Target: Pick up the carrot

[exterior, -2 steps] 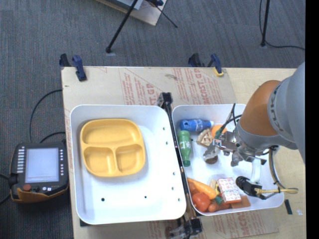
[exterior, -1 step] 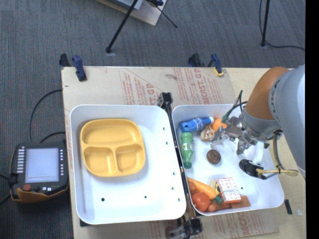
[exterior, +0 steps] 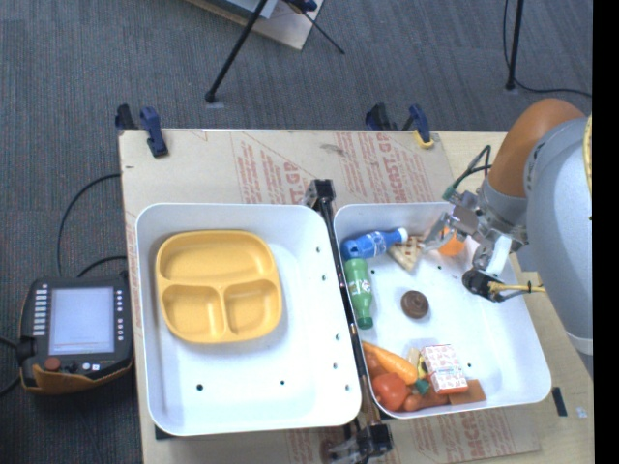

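While positioned over the right bin's (exterior: 527,351) far edge, well apart from the carrot (exterior: 392,361); gripper (exterior: 462,228) state impossible to tell. Carrot lodged in near-left corner beside tomato (exterior: 391,391), leaving approach crowded.

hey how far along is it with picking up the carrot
Nothing looks done yet. The carrot lies in the near corner of the right bin, beside a tomato and a small box. The gripper is at the far side of that bin, near an orange item and well away from the carrot. Left: move over the carrot, grasp it and lift.
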Action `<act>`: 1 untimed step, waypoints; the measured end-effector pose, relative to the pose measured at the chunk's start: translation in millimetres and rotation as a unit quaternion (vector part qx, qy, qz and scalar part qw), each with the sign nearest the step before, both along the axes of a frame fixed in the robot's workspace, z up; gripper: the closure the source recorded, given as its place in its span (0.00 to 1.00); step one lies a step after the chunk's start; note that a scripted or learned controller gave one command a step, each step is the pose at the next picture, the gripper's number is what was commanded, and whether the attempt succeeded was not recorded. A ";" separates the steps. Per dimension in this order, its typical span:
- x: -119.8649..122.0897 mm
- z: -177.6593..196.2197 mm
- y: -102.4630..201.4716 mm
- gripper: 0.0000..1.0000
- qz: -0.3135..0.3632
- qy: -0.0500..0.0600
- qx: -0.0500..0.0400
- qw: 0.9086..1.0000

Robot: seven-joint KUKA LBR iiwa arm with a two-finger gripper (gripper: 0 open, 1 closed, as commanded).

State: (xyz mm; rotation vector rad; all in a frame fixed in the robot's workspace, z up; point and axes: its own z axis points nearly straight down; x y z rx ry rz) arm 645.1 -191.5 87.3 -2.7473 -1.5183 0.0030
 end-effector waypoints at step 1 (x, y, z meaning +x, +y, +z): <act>1.2 10.0 4.0 1.00 0.007 0.002 0.000 1.000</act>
